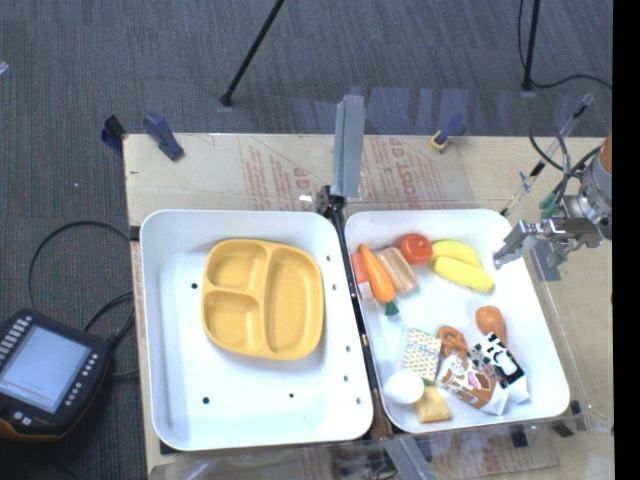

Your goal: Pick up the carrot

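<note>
End effector (548, 240) hangs over the right bin's (545, 313) far right rim; can't tell its state from this angle, nothing visibly in it. Your carrot (376, 273) lies at the bin's left side, against the left wall w/ a hot dog (398, 268) touching its other flank, tomato (416, 248) just beyond. Prob. light, rigid plastic, smooth, so it could slip; grip mid-body across the width. Room's tight: wall one side, hot dog the other. Approach from above.
</note>
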Tool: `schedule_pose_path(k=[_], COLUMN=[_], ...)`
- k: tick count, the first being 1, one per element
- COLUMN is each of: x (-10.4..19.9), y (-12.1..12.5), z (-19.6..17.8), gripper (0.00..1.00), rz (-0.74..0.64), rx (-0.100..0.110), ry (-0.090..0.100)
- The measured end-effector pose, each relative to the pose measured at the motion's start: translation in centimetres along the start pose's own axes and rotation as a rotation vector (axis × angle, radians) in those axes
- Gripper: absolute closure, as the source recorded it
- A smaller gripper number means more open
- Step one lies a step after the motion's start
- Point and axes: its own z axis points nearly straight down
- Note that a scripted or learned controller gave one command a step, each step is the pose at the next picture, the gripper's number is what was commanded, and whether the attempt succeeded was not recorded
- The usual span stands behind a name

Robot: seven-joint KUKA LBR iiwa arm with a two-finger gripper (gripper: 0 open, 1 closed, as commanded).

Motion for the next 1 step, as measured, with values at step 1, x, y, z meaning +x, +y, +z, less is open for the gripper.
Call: schedule_pose_path(k=[1], x=[7.6], y=[3.12], z=[8.96], gripper=[0.0], rz=[0.063], rx=[0.011], ry=[0.003])
